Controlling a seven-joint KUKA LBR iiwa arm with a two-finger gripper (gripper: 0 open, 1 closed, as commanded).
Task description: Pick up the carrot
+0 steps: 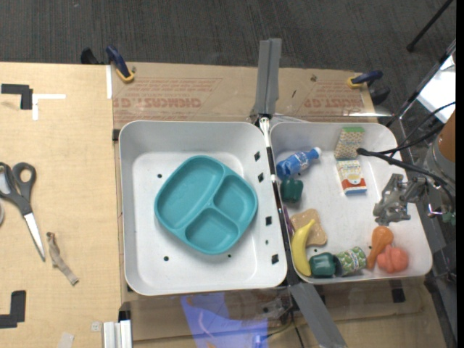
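carrot [379, 243]: one, orange, tapered, lower right | hand [392, 203]: grey metal, just above it, opening unclear | bins: two, white

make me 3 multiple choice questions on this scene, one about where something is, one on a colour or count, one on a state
1. Where does the carrot lie?
A. in the left bin
B. in the right bin, near its front right corner
C. on the bench beside the scissors

2. What colour is the divided plate?
A. teal
B. red
C. yellow

3. What is between the gripper and the carrot?
A. the carrot is lifted high above the bin
B. the gripper is over the left bin
C. the gripper is just above the carrot, which rests on the bin floor

Answers: 1 B, the carrot sits in the right bin beside a pink object. 2 A, the plate in the left bin is teal. 3 C, the carrot lies on the floor below the gripper.
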